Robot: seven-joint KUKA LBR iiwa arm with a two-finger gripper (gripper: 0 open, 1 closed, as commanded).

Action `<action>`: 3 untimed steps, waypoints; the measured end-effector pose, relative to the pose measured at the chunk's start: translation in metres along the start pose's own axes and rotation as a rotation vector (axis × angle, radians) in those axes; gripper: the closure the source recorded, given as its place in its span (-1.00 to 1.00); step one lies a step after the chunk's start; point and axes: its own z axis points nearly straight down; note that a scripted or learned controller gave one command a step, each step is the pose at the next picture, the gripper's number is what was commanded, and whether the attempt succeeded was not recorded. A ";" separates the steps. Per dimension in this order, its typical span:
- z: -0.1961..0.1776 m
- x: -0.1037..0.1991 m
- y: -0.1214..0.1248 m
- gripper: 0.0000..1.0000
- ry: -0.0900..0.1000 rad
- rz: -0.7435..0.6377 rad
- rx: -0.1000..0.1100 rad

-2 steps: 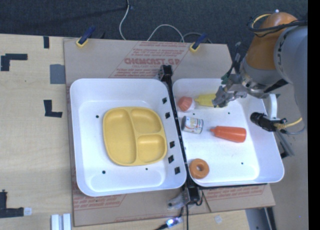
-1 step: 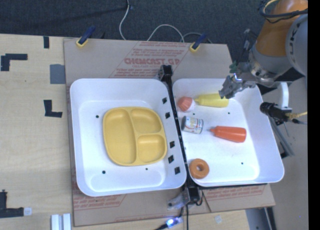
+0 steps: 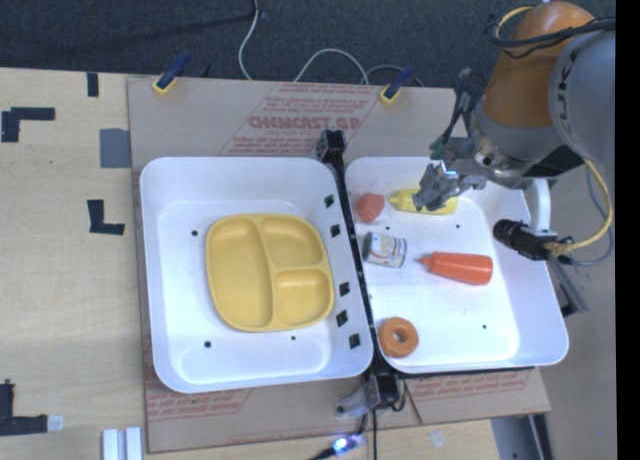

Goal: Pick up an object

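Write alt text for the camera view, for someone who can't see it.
A grey robot arm's gripper hangs over a yellow object at the far side of the right white bin, which also holds an orange bottle, a small can, a doughnut and a pinkish piece. The left bin holds a yellow divided plate.

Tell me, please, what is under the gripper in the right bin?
Under the gripper lies a yellow object on the right bin floor. Its left end shows; the rest is covered by the gripper, so its full shape cannot be told.
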 end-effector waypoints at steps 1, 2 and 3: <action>-0.002 0.043 -0.008 1.00 0.000 0.000 0.000; 0.008 0.097 -0.025 1.00 0.000 -0.001 0.002; -0.004 0.146 -0.036 1.00 0.000 -0.002 -0.001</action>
